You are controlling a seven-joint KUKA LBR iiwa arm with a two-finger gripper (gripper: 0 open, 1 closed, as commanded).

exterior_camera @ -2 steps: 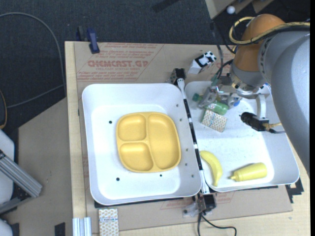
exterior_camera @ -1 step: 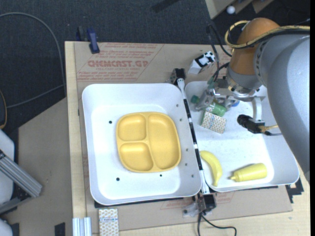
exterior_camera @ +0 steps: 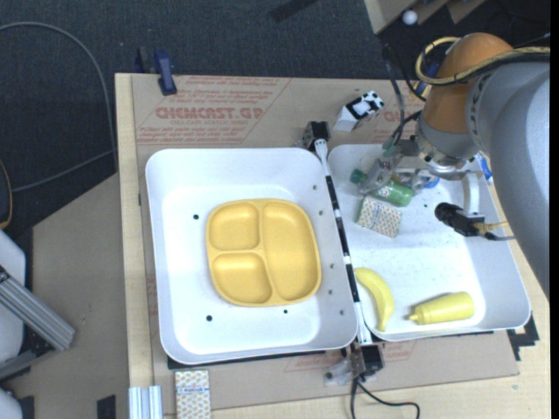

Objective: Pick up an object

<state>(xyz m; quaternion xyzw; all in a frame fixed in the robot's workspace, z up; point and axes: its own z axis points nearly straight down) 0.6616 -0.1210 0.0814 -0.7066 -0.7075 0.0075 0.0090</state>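
My gripper (exterior_camera: pixel 389 175) hangs low over the far left part of the right bin (exterior_camera: pixel 498 279), reaching in from the right under the orange-banded wrist. A green object (exterior_camera: pixel 397 193) lies right under the gripper, partly hidden by it; whether it is touched I cannot tell. Just in front of it sits a small speckled beige box (exterior_camera: pixel 380 216). A banana (exterior_camera: pixel 376 297) lies at the bin's near left, and a yellow squeeze bottle (exterior_camera: pixel 443 307) lies on its side along the near edge.
The left bin (exterior_camera: pixel 175 199) holds a yellow divided plate (exterior_camera: pixel 262 251) in its middle. A black-and-white object (exterior_camera: pixel 362 108) sits on the cardboard beyond the right bin. The two bins meet at a clipped seam (exterior_camera: pixel 339 234).
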